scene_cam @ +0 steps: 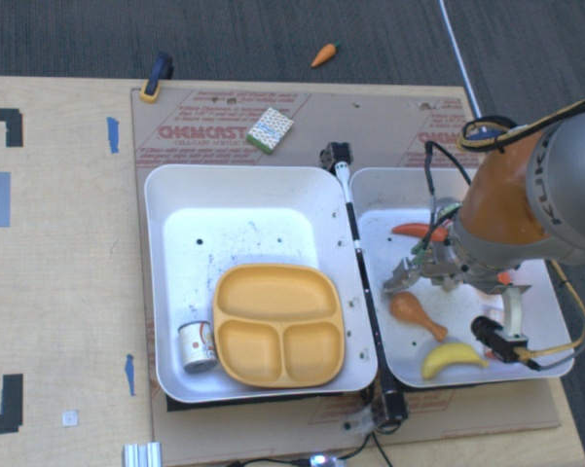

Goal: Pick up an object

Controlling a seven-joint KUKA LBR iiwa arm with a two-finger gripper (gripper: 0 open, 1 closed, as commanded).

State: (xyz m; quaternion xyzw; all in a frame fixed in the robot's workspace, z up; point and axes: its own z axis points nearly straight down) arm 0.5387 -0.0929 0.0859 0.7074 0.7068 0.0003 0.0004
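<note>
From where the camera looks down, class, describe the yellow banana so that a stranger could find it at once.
Start at the right-hand white bin, where the grey and orange arm reaches in. Look to that bin's near edge: the banana lies there, below the tan drumstick. It is the one curved, bright yellow thing in that bin.

There are two white bins: the left bin (165,261) and the right bin (389,358). In the left bin sit one yellow tray (277,321) and one small can (198,345). In the right bin lie one banana (452,360), one chicken leg (416,314) and one carrot (417,230). Behind the left bin lie one green and white box (270,129), one more carrot (323,54) and one blue and yellow clamp (156,76).
</note>
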